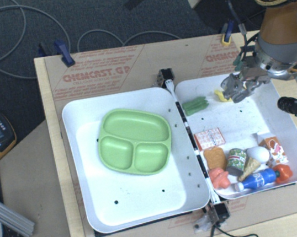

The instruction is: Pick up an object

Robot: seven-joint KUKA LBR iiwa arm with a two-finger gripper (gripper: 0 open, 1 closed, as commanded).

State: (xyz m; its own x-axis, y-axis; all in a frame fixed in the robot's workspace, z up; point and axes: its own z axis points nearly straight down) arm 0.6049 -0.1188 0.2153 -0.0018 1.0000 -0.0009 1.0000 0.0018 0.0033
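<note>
My gripper hangs low over the far part of the right bin, at the end of the grey arm with the orange band. A small yellow object lies right at its left side, partly hidden by it; whether they touch I cannot tell. A green flat piece lies further left, near the bin's left wall. A red-patterned card lies mid-bin.
Toy food is piled at the right bin's near end: an orange piece, a green can, a white egg, a blue bottle, a carton. The left bin holds a green divided plate.
</note>
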